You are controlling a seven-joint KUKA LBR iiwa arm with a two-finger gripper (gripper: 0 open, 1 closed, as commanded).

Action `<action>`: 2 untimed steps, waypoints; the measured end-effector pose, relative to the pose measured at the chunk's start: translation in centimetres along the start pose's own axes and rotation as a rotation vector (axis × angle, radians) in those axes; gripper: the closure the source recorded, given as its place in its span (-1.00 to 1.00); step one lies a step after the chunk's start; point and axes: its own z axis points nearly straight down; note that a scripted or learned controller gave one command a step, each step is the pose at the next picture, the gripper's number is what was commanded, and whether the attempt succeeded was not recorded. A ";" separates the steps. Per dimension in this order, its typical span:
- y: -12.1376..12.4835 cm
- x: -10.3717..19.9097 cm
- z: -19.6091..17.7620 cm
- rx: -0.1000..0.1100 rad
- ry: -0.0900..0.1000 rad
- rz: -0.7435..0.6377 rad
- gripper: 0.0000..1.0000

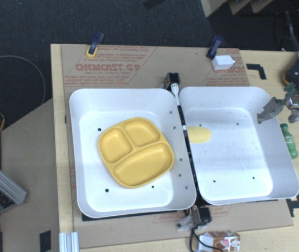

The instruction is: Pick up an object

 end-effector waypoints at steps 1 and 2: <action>-4.2 7.6 -11.5 -0.014 -0.001 -0.009 -1.00; -4.1 7.2 -11.9 -0.007 -0.003 -0.002 1.00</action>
